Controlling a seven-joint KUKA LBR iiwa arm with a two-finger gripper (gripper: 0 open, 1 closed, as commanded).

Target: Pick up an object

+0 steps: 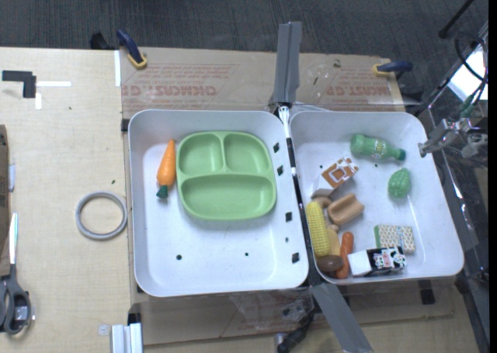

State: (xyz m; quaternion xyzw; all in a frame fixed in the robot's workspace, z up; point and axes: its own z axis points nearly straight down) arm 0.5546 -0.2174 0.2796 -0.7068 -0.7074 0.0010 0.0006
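Observation:
The right bin (435,212) holds several toy foods. A green bottle (376,147) lies at the back, with a green lumpy piece (399,183) to its right. An orange-and-white packet (339,172) sits near the middle, above a hot dog (345,208). A yellow corn cob (318,227) lies along the left wall. Towards the front are a cracker pack (394,237), a small orange sausage (345,243) and a black-and-white carton (377,261). In the left bin (210,266), an orange carrot (166,165) lies beside a green divided plate (226,174).
A grey tape ring (102,214) and scissors (14,305) lie on the wooden bench left of the bins. Cardboard (202,84) sits behind the bins, held by clamps (132,47). Cables and metal fittings (458,134) crowd the right edge.

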